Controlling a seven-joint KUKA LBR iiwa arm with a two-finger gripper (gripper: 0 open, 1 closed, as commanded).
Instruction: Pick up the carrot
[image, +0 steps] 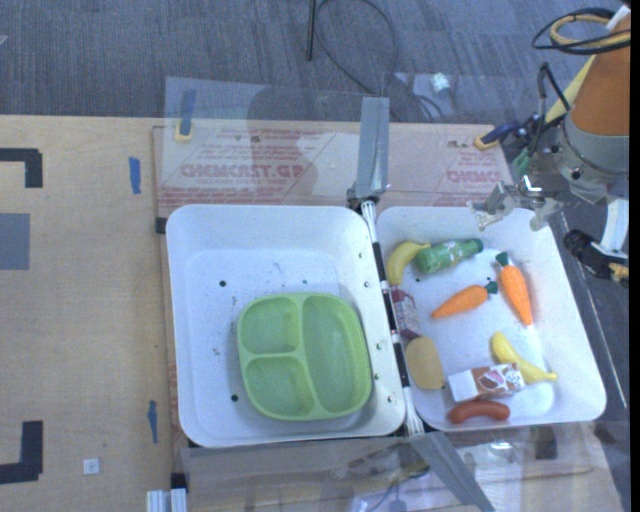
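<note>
Two orange carrots with green tops lie in the right bin. One carrot lies slanted near the bin's middle, and the other carrot lies just right of it, pointing toward the front. My gripper hangs over the bin's back right corner, behind both carrots and apart from them. Its fingers stand open with nothing between them.
The right bin also holds a yellow banana, a green bottle, a yellow potato-like piece, a second banana, a small carton and a red sausage. A green divided plate lies in the left bin.
</note>
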